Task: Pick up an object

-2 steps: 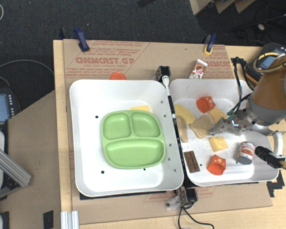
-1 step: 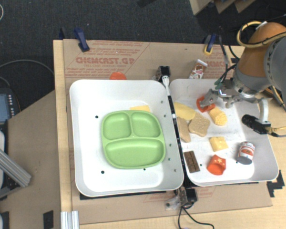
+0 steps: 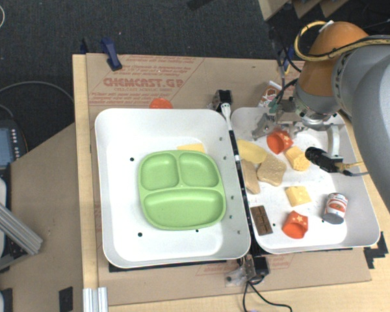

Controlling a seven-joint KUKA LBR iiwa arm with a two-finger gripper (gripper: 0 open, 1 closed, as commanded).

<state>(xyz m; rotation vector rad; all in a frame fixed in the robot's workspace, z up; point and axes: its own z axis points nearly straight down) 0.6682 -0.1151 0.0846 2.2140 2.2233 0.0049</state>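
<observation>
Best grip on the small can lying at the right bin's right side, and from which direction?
Judging by its pose, come straight down on the small can and close across its curved sides. It lies tipped on its side, clear of the yellow block, with open floor around it, so nothing seems to block the fingers.

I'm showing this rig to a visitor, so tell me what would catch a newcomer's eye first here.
The green divided plate stands out most, lying alone in the middle of the left bin. Next comes the right bin, scattered with small play-food pieces: yellow cheese-like blocks, a red piece near the front, and a small can at the right. Above its far end looms the grey arm with its orange band, its claw down over a red item.
</observation>
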